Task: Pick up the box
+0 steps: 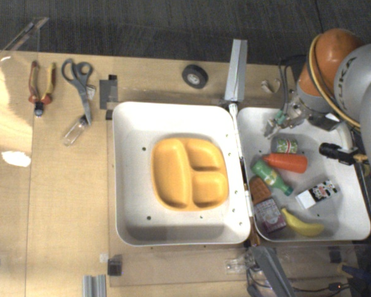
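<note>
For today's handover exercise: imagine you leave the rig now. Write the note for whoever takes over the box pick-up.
Claw: hangs over the far left corner of the right bin; whether it is open or shut cannot be told. Nothing shows between its fingers.
Box: white with dark patches, lies near the bin's right side, apart from the claw.
Neighbours: banana nearer the camera, carrot beyond it.
Done: nothing yet.
Left: move to the box, grasp, lift.
</note>
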Controlling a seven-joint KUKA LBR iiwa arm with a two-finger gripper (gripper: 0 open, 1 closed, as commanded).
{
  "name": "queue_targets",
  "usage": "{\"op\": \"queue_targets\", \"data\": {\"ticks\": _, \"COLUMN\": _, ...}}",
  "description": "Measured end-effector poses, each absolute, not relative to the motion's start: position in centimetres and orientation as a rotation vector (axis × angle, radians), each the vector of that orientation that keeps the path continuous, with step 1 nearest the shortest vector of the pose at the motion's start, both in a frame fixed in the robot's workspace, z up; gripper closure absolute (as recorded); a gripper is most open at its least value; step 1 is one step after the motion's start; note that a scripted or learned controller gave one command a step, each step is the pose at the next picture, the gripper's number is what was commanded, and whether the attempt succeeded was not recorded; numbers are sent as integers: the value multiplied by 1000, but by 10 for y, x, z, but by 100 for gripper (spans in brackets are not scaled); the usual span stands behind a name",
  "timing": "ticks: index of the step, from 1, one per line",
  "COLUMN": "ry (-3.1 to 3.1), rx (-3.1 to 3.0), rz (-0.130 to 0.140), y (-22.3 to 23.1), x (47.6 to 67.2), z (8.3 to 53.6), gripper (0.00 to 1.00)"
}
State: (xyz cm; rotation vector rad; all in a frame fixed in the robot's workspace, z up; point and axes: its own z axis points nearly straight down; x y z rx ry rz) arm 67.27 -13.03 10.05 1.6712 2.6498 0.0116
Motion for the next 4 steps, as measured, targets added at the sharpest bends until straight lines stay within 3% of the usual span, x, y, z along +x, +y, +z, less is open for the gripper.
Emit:
{"op": "queue_targets", "data": {"ticks": 1, "ry": 2690, "rx": 1601, "rz": 10, "y": -101, "x": 622, "z": 90, "gripper": 100}}
{"op": "queue_targets", "data": {"ticks": 2, "ry": 2674, "rx": 1633, "rz": 9, "y": 2, "x": 628, "z": 187, "gripper": 100}}
{"op": "queue_targets", "data": {"ticks": 3, "ry": 2675, "rx": 1635, "rz": 8, "y": 1, "x": 627, "z": 187, "gripper": 0}}
{"op": "queue_targets", "data": {"ticks": 4, "ry": 2716, "rx": 1565, "rz": 5, "y": -67, "x": 597, "z": 196, "gripper": 0}}
